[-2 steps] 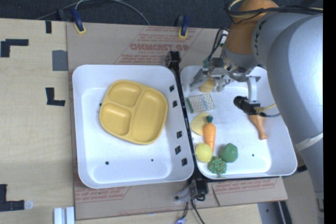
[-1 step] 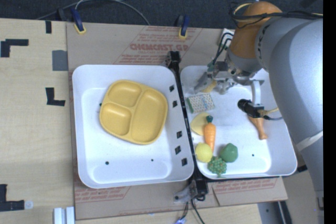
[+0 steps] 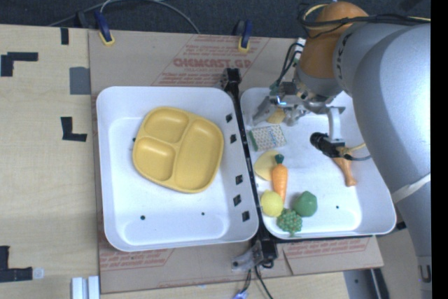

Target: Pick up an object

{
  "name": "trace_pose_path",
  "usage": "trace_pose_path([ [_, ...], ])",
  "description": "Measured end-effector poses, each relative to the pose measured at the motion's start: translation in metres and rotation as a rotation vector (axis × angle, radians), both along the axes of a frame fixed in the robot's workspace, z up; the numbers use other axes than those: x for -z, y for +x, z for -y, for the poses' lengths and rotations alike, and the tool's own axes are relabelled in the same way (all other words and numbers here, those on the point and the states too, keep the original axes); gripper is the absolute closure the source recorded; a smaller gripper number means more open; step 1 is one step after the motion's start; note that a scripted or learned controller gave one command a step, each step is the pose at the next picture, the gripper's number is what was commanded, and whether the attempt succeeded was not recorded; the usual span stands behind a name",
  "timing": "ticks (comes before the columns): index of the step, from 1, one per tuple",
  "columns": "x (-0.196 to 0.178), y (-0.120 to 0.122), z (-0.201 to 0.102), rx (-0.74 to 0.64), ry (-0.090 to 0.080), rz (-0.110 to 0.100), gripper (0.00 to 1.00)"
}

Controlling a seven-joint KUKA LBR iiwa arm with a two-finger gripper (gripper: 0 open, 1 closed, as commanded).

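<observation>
My gripper (image 3: 278, 110) hangs low over the far left part of the right bin (image 3: 364, 217), just above a small checkered pale block (image 3: 266, 136). A small tan thing (image 3: 276, 117) lies right under the gripper. Nearer the front, along the bin's left side, lie a pale yellow piece (image 3: 264, 164), an orange carrot (image 3: 280, 180), a yellow lemon (image 3: 271, 204), a green round fruit (image 3: 305, 204) and a broccoli floret (image 3: 290, 222). Another orange piece (image 3: 345, 171) lies toward the right side.
The left bin (image 3: 119, 220) holds a yellow divided plate (image 3: 178, 149). A black divider with clips (image 3: 241, 150) runs between the bins. The grey arm (image 3: 392, 94) covers the right bin's far right corner.
</observation>
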State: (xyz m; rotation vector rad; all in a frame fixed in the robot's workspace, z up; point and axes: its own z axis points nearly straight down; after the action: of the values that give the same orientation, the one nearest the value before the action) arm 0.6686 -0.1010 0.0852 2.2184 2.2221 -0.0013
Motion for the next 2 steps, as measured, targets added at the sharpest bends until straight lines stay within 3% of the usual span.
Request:
trace_pose_path([
  [1, -0.026, 0.000, -0.001, 0.001, 0.002, -0.001, 0.00],
  [2, 0.000, 0.000, -0.007, 0.001, 0.000, 0.000, 0.00],
])
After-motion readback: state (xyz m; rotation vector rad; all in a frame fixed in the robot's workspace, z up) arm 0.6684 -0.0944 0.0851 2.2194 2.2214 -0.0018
